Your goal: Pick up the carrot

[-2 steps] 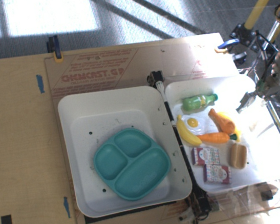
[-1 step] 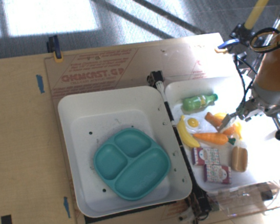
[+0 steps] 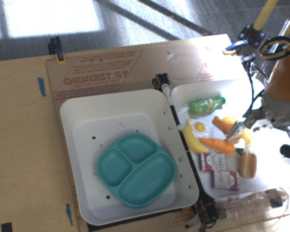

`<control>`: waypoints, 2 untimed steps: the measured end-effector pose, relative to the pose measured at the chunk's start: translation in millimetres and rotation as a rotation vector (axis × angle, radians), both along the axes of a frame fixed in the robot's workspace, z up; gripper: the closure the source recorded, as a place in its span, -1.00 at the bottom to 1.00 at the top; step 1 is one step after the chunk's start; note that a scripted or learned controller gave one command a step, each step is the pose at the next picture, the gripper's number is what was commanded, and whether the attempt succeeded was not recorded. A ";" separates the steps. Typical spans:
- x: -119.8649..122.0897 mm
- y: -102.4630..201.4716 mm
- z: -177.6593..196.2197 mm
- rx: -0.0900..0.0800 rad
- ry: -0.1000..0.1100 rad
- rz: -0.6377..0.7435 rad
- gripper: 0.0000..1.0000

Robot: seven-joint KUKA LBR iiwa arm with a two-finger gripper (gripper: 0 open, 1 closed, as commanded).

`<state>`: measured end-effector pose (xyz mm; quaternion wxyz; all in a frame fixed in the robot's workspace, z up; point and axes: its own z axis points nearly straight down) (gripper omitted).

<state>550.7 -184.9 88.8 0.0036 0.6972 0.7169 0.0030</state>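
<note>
We see the bench (image 3: 22, 157) filling most of the view, a brown board carrying two shallow white bins. The left bin (image 3: 76, 122) sits at the centre, and the right bin (image 3: 205, 85) touches it at three o'clock. The arm (image 3: 285, 87) comes in from three o'clock, its orange band above the right bin's far edge. Inside the left bin lies a teal divided plate (image 3: 136, 168), toward six o'clock of that bin. In the right bin, a green bottle (image 3: 206, 105) lies at twelve o'clock, with a banana (image 3: 192, 139) at nine o'clock and a fried egg (image 3: 200, 127) touching it. The carrot (image 3: 217, 144) lies near the middle of the right bin, pointing toward nine o'clock, just beside the banana. Two small red cartons (image 3: 219, 169) rest at six o'clock, with a brown bread roll (image 3: 247, 164) at five o'clock of the carrot. The gripper (image 3: 236, 129) hangs just at two o'clock of the carrot; we cannot tell how its pincer stands.
</note>
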 end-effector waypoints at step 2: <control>-5.0 49.9 12.3 -0.008 -0.007 -0.148 1.00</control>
